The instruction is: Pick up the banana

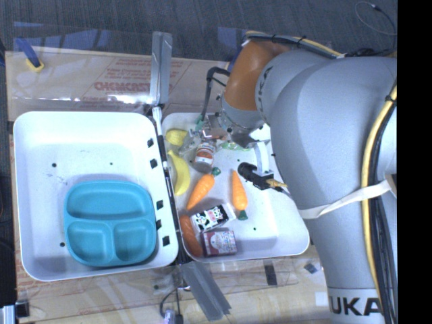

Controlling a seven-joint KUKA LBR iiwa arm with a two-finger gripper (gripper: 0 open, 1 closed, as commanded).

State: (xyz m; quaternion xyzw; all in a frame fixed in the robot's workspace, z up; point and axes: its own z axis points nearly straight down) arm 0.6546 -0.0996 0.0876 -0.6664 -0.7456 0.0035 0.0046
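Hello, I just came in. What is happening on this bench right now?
A grey robot arm with an orange band reaches in from the right over the right white bin. Its claw hangs low at the far end of that bin, close to the yellow banana lying along the bin's left wall. The banana is still on the bin floor, not lifted. Two orange carrots and small packets lie beside it. The left white bin holds a blue divided plastic tray.

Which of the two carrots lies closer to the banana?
The left carrot, slanting beside the banana near the bin divider. The other carrot lies further right, toward the middle of the bin.
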